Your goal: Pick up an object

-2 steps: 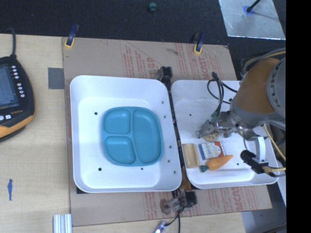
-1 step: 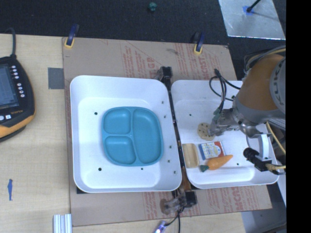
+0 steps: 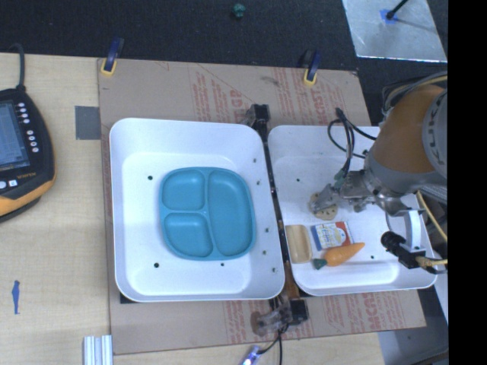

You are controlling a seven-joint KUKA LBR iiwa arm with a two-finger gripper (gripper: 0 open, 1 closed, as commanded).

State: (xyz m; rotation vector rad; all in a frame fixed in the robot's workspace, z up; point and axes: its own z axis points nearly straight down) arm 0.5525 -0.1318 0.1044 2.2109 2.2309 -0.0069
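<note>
Camera view, right-hand bin [image 3: 304, 147]: jaws [image 3: 326, 202] low, state unclear — the carrot [image 3: 344, 254] lies just below-right, its long axis running near-horizontal across the frame.

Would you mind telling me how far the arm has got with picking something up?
Done: the end effector has reached into the right bin. In hand: nothing visibly; whether it grips anything cannot be told. Left: the carrot, small box and wooden block lie at the bin's front, unlifted.
</note>
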